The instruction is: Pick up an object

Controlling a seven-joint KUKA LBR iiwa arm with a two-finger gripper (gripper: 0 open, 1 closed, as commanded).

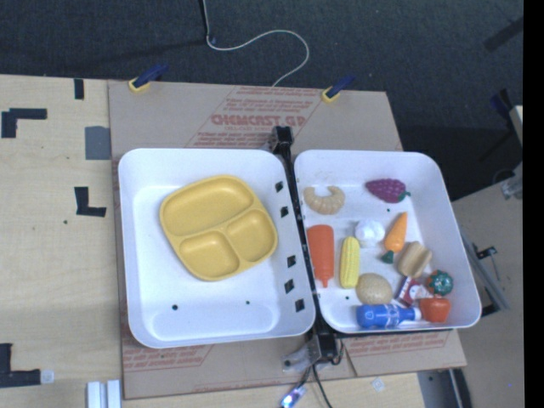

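Standing here, I cannot tell how the arm is posing, where its wrist is pointing, or what the gripper is doing.

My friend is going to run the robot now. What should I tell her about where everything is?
Nothing has been picked up yet.
Left bin: a yellow divided plate.
Right bin: all the toy food, including grapes, a carrot, corn, an orange sausage, a potato and a blue bottle lying near the front edge.
Left to do: bring the arm in and lift one item.
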